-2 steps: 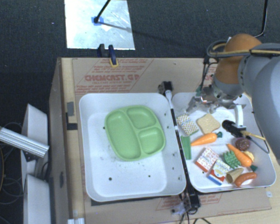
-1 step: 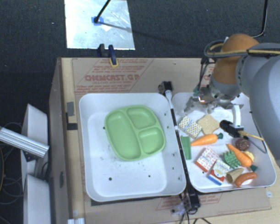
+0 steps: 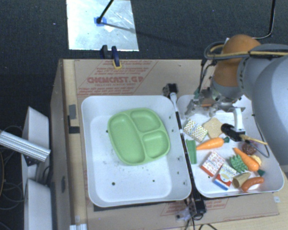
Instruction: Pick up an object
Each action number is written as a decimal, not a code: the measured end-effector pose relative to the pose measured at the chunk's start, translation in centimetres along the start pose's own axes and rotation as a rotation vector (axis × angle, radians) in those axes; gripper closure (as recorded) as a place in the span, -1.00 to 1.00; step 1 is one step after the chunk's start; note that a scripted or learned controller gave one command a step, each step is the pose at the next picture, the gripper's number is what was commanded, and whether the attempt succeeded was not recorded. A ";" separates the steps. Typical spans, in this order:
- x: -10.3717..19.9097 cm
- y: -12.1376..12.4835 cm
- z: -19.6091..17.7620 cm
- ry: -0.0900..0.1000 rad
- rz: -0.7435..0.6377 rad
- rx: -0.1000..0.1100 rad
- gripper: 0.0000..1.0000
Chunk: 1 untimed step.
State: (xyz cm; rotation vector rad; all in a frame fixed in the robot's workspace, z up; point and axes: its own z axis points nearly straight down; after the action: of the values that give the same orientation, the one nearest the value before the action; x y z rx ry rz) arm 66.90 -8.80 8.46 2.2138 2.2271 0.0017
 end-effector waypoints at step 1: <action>0.0 0.1 -1.1 0.000 -0.001 -0.003 1.00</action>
State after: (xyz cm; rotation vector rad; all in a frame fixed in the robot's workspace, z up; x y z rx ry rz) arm 67.00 -8.83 9.58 2.2108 2.2270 0.0047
